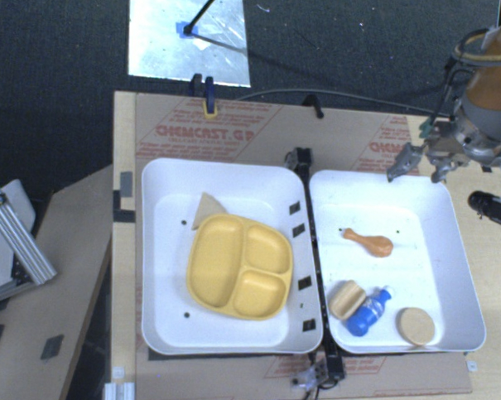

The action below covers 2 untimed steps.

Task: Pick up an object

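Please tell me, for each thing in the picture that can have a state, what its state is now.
gripper: open, fingers spread, above the far edge of the right bin, holding nothing
yellow divided plate: lying flat in the left bin, right side up
blue bottle: lying on its side in the right bin
drumstick toy: lying flat in the right bin
round tan disc: lying flat in the right bin

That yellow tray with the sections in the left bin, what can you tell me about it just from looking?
The yellow divided plastic tray is a rounded square with three moulded compartments, a long one on its left side and two smaller ones on the right. It looks smooth and matte, with nothing in it. It lies flat, turned at a slight angle, in the middle of the left white bin. Its upper left corner overlaps a tan triangular piece that pokes out from under it.
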Each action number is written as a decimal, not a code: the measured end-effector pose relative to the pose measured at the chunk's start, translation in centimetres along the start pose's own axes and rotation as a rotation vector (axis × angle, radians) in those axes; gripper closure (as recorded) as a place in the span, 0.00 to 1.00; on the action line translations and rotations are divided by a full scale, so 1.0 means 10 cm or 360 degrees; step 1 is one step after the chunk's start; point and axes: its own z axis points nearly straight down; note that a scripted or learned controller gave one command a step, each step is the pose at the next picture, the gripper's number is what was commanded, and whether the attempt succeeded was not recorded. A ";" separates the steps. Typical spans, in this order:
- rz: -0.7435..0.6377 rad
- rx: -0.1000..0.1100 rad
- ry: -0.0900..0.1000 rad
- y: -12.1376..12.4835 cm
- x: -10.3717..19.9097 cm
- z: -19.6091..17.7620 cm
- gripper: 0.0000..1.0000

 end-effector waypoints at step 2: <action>-0.0007 -0.0017 -0.0003 0.05 0.04 0.34 0.00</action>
